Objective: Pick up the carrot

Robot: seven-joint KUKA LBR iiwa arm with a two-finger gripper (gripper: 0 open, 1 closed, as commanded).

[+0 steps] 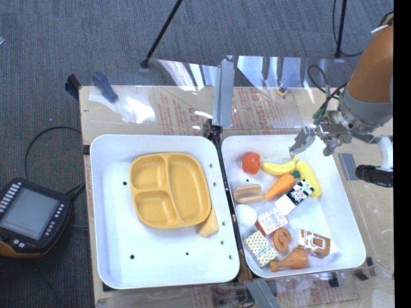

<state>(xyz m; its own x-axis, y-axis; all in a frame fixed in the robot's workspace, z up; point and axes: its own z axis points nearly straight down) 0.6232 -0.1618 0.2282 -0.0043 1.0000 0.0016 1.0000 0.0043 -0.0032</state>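
The bench [160, 104] carries two white bins side by side. The arm [372, 63] enters from the right, partly cut off by the frame edge. The left bin [109, 236] holds a yellow divided plate [170, 190]; a tan wedge [209, 225] protrudes from under the plate's near right corner, the rest of it hidden. The right bin [343, 210] holds a crowded group of play food. The gripper [316, 140] hangs over the far right corner of this bin, its jaws spread apart with nothing between them. The carrot [280, 186] is orange, tapered and tilted, lying near the middle of the right bin, just beside the bananas [292, 169] and the hot dog [248, 193]. A red tomato [251, 162] sits toward the far left corner. The small printed cartons near the front edge are hard to identify.
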